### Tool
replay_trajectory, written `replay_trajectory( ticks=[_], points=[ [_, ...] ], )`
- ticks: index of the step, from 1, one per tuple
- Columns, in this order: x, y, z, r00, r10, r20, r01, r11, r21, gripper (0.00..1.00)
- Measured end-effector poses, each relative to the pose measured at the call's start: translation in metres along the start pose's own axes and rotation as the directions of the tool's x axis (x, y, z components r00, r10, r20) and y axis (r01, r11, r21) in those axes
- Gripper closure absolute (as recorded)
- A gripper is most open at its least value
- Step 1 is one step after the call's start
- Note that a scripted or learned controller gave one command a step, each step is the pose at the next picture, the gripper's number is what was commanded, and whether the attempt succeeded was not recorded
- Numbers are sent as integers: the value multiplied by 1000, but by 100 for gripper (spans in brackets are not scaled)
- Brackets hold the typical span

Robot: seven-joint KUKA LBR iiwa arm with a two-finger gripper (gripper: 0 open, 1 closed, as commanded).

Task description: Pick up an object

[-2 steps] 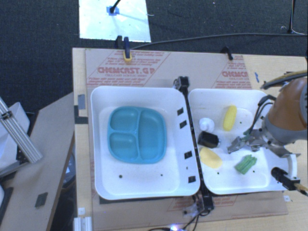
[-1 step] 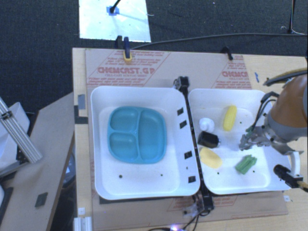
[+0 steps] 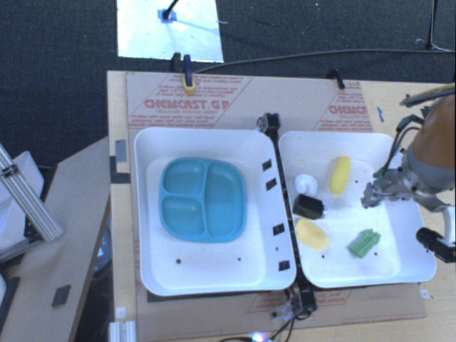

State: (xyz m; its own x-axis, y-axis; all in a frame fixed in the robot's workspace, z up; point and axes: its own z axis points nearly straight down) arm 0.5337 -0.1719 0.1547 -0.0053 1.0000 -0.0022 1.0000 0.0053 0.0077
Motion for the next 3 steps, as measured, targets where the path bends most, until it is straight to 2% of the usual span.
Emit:
replay_trajectory(
  ticks=[1, 2, 3],
  points=[
    [-1, 3, -54, 1000, 1, 0, -1, 1000, 0, 100],
    [48, 24, -50, 1000, -4, -4, 4, 1000, 4, 100],
    [97, 40, -63, 1000, -5, -4, 5, 1000, 4, 100]
  ],
)
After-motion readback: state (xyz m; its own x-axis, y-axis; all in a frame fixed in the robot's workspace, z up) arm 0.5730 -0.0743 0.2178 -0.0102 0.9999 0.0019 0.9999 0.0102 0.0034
